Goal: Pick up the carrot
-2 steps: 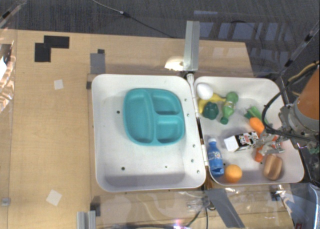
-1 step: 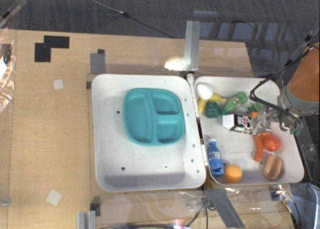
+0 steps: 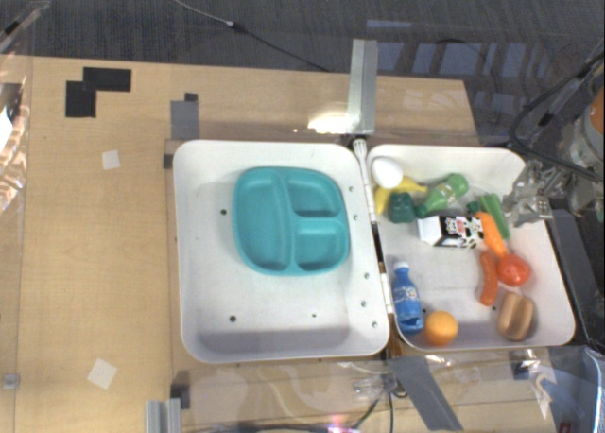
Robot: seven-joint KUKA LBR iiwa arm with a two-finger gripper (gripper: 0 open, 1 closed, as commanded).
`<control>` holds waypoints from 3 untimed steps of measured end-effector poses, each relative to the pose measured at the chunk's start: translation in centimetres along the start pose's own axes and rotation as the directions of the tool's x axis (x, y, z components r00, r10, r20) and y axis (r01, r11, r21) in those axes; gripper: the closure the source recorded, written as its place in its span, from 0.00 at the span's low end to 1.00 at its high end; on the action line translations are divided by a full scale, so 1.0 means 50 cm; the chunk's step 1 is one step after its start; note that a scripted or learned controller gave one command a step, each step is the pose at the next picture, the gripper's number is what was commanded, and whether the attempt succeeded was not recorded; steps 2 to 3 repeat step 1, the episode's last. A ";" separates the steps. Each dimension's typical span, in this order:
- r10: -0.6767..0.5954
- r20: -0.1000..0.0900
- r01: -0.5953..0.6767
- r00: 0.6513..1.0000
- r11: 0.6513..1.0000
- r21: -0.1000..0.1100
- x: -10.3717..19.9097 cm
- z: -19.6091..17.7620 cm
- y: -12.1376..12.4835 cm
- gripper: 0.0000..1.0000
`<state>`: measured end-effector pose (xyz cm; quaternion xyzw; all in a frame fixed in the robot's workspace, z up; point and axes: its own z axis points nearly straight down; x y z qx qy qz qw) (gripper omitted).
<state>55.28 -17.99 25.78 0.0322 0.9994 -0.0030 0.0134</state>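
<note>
The carrot (image 3: 493, 233) is a short orange piece with a dark green top. It lies in the right bin (image 3: 548, 327), near that bin's right side, with its green end pointing away from me. My gripper (image 3: 530, 199) hangs over the right bin's far right rim, just right of the carrot's green top and a little beyond it. Nothing shows in the gripper.
Around the carrot lie a black-and-white carton (image 3: 452, 229), a red tomato (image 3: 513, 270), an orange-red sausage shape (image 3: 487, 280) and a green pepper (image 3: 444, 193). A blue bottle (image 3: 406, 296), an orange (image 3: 440, 328) and a bun (image 3: 515, 315) lie nearer. A teal divided plate (image 3: 290, 219) sits in the left bin (image 3: 203, 318).
</note>
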 end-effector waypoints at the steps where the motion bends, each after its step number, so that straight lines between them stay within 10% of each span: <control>1: -0.050 -0.020 0.050 0.999 0.999 -0.004 0.127 0.077 -0.064 1.00; 3: -0.050 -0.020 0.050 0.999 0.999 -0.004 0.127 0.077 -0.064 1.00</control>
